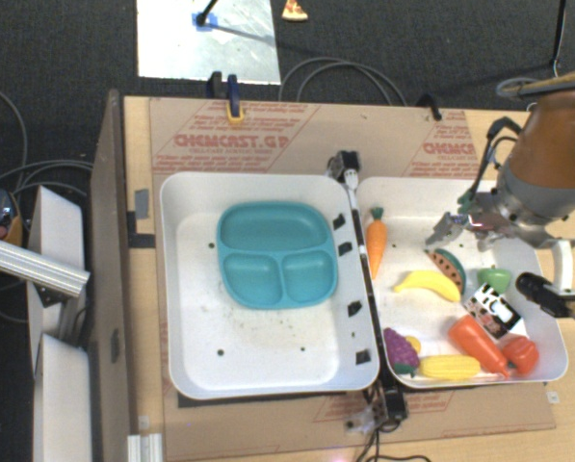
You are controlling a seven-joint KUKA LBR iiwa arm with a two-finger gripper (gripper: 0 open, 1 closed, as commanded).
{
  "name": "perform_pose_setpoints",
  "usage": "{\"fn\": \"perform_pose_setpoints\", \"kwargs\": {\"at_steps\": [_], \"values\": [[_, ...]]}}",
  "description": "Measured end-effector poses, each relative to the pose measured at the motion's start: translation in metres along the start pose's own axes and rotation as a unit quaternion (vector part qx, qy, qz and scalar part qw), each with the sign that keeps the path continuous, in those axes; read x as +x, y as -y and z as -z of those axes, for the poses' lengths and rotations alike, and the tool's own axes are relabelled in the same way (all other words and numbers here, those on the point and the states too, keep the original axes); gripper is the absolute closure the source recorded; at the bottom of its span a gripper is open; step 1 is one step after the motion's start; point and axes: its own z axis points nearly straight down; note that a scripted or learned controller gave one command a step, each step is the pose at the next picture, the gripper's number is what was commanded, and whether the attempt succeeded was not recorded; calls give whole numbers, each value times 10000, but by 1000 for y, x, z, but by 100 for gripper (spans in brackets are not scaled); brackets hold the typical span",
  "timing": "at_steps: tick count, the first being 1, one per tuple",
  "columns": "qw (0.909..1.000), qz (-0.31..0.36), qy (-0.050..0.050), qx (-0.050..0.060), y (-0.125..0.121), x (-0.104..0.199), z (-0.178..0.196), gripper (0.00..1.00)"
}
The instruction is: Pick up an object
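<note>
A: Hovering over the right bin (557,354); gripper (457,221) sits just above the watermelon slice (448,262), arm coming in from the slice's right; whether it's open or shut I cannot tell, nothing seen held.

B: Likely target?

A: Prob the slice, my guess; it lies flat on the bin floor, banana (428,283) touching or nearly touching its lower-left edge; carrot (375,241) well left of it, by the divider.

B: Risks?

A: Slice is thin and flat; a descent that stops short could close on air; too deep and the tips scrape the floor. Also the banana's so close a tip may land on it and shove both sideways.

B: Other clutter?

A: Below-right of the slice things are packed; green piece (495,279), black-white item (492,309), red-orange veg (481,346), corn (449,366), grapes (400,346); a skewed grab there might pinch two or slip. Teal tray (275,254) in the left bin (196,354), far left of the slice, is no issue.
</note>
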Motion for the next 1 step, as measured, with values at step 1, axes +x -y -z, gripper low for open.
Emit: {"fn": "perform_pose_setpoints", "kwargs": {"at_steps": [1], "values": [[10000,-10,-2,27,-8,-7,-99,0]]}}
